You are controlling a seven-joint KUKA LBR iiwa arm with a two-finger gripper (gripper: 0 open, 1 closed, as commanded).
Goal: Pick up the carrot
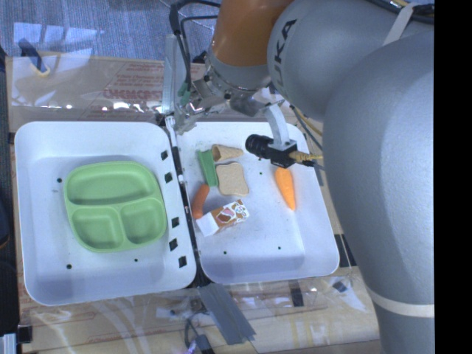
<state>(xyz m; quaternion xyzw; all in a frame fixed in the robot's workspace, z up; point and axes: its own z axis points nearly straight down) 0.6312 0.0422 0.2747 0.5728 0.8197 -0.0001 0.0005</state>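
Note:
The carrot (286, 188), orange and tapered, lies in the right bin (295, 249) near its right wall, pointing toward the front. My gripper (179, 113) hangs over the back end of the divider between the two bins, well to the left of the carrot and behind it. Nothing shows in its grasp. A black fitting on the arm (268, 147) sits just behind the carrot's thick end.
In the right bin lie a green stick (206, 166), a bread slice (231, 178), a tan piece (226, 153), a small orange piece (200, 200) and a little carton (226, 217). The left bin (37, 257) holds a green divided plate (116, 205).

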